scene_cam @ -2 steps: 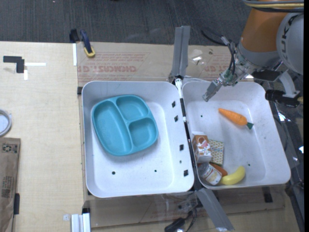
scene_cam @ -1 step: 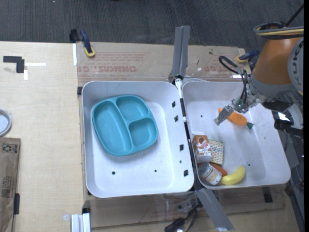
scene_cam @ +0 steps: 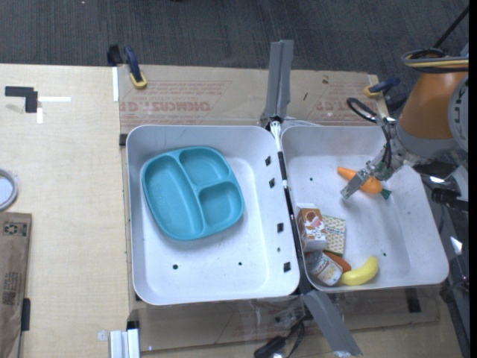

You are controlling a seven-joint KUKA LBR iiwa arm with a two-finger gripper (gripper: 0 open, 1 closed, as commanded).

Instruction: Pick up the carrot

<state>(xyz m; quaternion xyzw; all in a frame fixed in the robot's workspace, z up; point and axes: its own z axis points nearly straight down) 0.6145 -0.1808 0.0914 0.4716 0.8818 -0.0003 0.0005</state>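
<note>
Item: carrot (scene_cam: 360, 180), lying in the right bin (scene_cam: 417, 274). My gripper (scene_cam: 363, 181) sits right over it, fingers seemingly straddling it; whether they grip it, I cannot tell. Below the gripper: small carton (scene_cam: 311, 227), banana (scene_cam: 360, 271). Far beyond, left bin (scene_cam: 149, 274): blue divided plate (scene_cam: 193, 192).

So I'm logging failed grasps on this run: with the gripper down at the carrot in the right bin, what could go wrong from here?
1. The gripper sits over the carrot's middle; the tapered, rounded carrot may roll or squirt out as the fingers close.
2. The carrot lies flat on the right bin floor, so the fingertips may scrape the floor or merely push the carrot.
3. Whether the carrot is actually between the fingers is unclear, so a lift could come up empty.
</note>
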